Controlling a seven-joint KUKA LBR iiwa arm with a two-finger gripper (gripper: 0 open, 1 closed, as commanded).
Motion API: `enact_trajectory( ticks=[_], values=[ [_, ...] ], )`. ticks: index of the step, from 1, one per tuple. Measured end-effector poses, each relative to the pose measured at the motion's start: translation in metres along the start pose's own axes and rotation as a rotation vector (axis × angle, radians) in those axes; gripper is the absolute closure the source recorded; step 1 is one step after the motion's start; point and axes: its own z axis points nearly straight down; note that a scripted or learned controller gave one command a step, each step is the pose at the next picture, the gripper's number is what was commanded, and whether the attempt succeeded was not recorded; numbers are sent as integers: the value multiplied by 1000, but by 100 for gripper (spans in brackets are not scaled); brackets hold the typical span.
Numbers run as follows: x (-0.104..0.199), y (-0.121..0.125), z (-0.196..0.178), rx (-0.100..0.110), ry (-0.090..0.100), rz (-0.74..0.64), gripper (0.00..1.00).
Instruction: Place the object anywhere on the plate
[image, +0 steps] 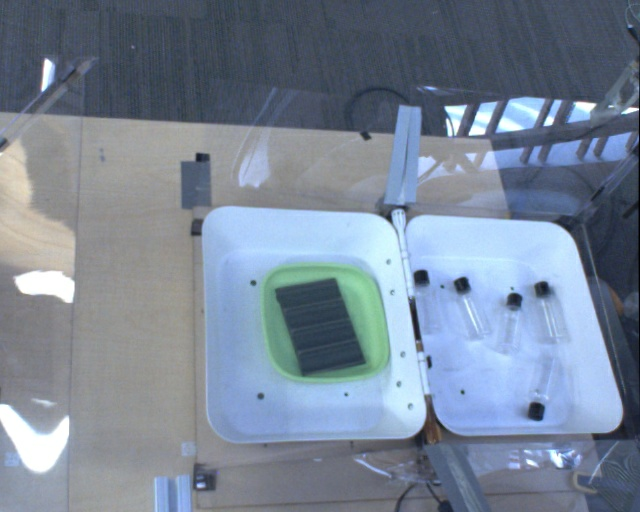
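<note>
How the grey robot arm with the orange band is posed cannot be told, nor how its two-finger gripper is set.

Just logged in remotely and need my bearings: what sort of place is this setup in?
Probably a robotics lab bench: two white bins side by side on a wooden bench, a green plate bearing a dark block, and small clear vials laid out.
</note>
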Motion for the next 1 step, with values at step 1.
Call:
enact_trajectory(
  ticks=[1],
  values=[
    [-5, -3, 1, 1, -1, 116, 0]
  ],
)
